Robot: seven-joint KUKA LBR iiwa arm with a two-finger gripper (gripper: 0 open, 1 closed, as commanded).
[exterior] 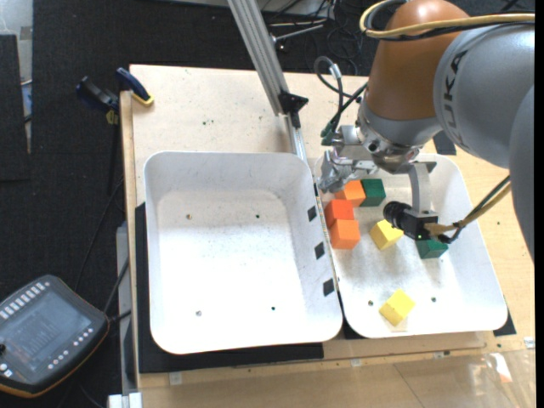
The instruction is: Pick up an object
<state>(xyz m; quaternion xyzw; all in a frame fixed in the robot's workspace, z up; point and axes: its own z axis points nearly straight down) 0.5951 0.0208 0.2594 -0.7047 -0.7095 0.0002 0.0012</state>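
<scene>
Gripper (334, 170) is down at the right bin's (463, 300) far-left corner. Clenched or released, I can't tell from here. Just nearer in that bin sit the orange blocks (344, 228), with a green block (372, 191) right beside them. Yellow block (384, 235) mid-bin, second green block (432, 248) near it — and a lone yellow block (396, 306) by the bin's front edge.

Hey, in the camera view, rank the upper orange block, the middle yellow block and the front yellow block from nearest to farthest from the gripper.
Measured from the gripper, all in the right-hand bin:
1. The upper orange block, just below it by the bin's left wall.
2. The middle yellow block, toward the bin's centre.
3. The front yellow block, near the front edge.
</scene>
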